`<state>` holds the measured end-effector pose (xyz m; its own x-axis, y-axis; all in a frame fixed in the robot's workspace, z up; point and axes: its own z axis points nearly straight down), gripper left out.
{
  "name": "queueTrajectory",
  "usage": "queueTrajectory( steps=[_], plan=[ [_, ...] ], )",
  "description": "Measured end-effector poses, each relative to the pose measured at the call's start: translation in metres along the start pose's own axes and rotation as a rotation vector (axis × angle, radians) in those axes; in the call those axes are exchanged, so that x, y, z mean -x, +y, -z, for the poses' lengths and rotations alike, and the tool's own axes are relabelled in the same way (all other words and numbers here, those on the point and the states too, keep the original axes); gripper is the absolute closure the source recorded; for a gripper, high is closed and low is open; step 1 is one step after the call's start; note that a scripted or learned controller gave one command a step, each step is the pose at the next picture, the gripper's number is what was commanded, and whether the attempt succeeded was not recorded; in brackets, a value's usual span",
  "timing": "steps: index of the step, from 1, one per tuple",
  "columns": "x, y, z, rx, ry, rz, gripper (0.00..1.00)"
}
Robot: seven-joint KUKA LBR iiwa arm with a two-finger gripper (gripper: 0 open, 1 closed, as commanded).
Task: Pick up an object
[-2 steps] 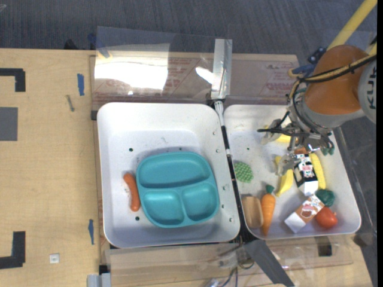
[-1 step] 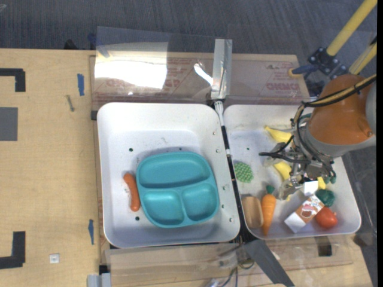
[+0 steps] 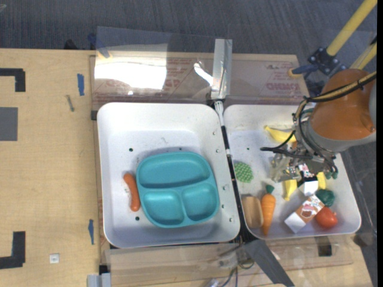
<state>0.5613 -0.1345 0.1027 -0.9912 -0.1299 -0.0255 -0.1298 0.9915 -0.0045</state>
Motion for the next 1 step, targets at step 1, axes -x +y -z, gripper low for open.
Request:
queueTrajectory(
  steps=[1],
  plan=[
    [-0.0653, 0.0116, -0.0104, 0.0, 0.007, 0.178, 1.0]
  ],
)
